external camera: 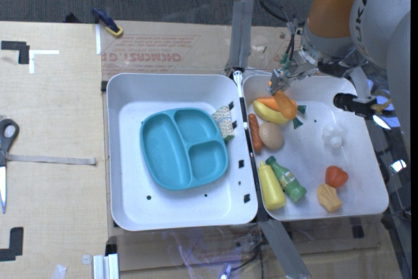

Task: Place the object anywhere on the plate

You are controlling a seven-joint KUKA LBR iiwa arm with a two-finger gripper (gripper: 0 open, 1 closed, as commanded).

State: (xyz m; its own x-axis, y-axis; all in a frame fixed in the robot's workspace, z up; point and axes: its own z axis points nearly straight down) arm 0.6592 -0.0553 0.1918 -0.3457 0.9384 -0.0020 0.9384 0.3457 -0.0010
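Note:
A blue three-part plate (185, 147) lies in the left bin (124, 160). My gripper (281, 80) hangs over the back left corner of the right bin (366, 160), close to the divider. Directly under its tip is an orange carrot-like piece (286, 104), resting against a yellow banana (270, 112). The carrot's top end meets the gripper's tip, and I cannot make out whether it is gripped.
A small patterned item (224, 119) leans at the plate's back right rim. The right bin also holds a brown potato (271, 136), a red sausage (253, 131), a yellow bottle (271, 187), a green bottle (289, 181), a red pepper (336, 175) and a bread piece (329, 198).

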